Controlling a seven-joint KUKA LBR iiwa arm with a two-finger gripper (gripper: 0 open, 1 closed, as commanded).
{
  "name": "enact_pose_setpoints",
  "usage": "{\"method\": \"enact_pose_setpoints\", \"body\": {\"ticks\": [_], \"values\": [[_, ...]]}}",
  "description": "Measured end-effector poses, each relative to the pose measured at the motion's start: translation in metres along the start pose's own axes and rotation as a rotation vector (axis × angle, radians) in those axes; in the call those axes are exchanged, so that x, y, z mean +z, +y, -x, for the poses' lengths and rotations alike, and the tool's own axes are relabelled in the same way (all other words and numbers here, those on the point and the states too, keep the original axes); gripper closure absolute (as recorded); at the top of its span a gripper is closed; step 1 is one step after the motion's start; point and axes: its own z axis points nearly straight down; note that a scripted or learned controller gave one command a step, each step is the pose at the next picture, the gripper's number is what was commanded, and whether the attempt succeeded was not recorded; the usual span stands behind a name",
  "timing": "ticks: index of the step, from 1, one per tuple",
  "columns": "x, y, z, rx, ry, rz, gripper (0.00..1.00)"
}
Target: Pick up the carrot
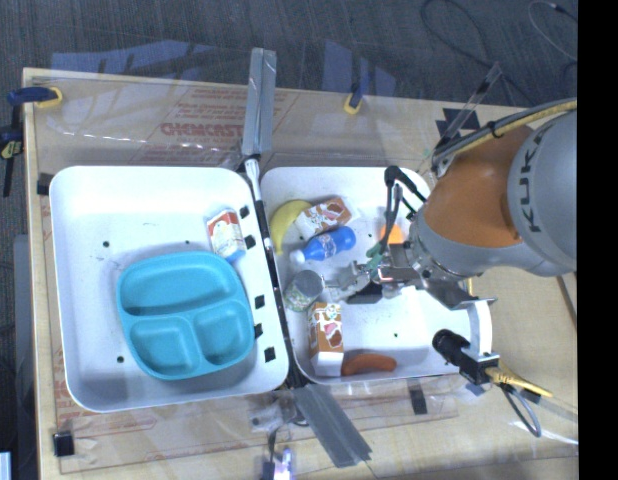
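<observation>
Carrot (pixel 369 363) against right bin's near wall

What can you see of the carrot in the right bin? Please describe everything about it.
The carrot is a short, orange-red piece with a smooth, plastic-like look, like toy food. It lies flat, lengthwise along the near wall of the right bin. Its left end meets a small carton. The gripper is farther back in the bin, apart from it.

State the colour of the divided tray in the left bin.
Light blue: the divided tray, seen best in the camera view.
</observation>
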Motion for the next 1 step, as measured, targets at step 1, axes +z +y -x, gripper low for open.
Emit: {"method": "enact_pose_setpoints", "body": {"ticks": [1], "values": [[-0.0776,-0.0025,-0.0078,0.063,-0.001,0.005,0.00]]}}
